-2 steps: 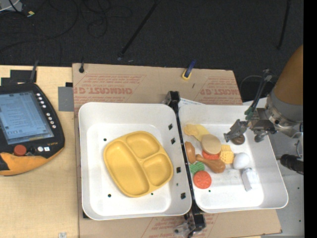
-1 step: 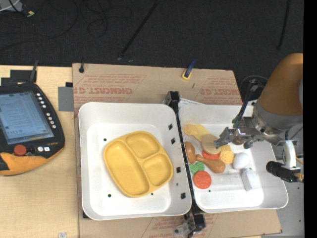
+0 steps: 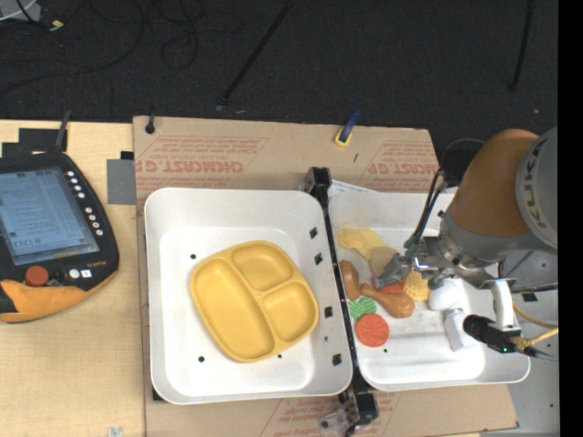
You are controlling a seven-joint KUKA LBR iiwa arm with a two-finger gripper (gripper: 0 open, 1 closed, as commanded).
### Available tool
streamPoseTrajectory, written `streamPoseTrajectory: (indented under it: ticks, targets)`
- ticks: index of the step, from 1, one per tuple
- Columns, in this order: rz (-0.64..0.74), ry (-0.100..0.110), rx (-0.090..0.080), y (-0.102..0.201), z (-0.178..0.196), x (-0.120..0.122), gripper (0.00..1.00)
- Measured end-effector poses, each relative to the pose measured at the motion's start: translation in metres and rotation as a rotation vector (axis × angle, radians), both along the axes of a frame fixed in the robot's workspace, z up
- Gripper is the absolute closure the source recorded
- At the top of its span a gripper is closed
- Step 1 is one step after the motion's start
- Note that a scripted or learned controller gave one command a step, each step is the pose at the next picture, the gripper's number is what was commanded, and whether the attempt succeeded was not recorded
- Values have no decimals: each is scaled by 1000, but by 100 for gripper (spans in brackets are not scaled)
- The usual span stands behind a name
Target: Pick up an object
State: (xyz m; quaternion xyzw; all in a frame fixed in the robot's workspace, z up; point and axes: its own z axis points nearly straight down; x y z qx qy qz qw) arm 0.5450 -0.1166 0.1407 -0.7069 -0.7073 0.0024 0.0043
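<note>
Cardboard-topped bench point(image 3: 237, 148) against dark floor; two white bins, left bin point(image 3: 173, 244) holding a yellow divided plate point(image 3: 253, 299). Right bin point(image 3: 428, 362): toy food heaped at its left-centre, touching: brown sausage point(image 3: 390, 302), orange disc point(image 3: 372, 331), green piece point(image 3: 362, 307), pale yellow pieces point(image 3: 362, 239). Gripper point(image 3: 401, 267) low over the heap; jaw state cannot be told. Risk, judged: crowding may cause a glancing or double grasp.

A yellow divided tray point(image 3: 253, 299) lies in the left bin point(image 3: 164, 244).
</note>
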Motion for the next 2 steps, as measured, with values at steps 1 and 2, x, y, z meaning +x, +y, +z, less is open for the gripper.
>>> streamPoseTrajectory:
  ticks: [1, 2]
  targets:
    - [-3, -12, -7, 0, -50, 1, 0]
    - [-11, -17, -8, -4, -36, 2, 100]
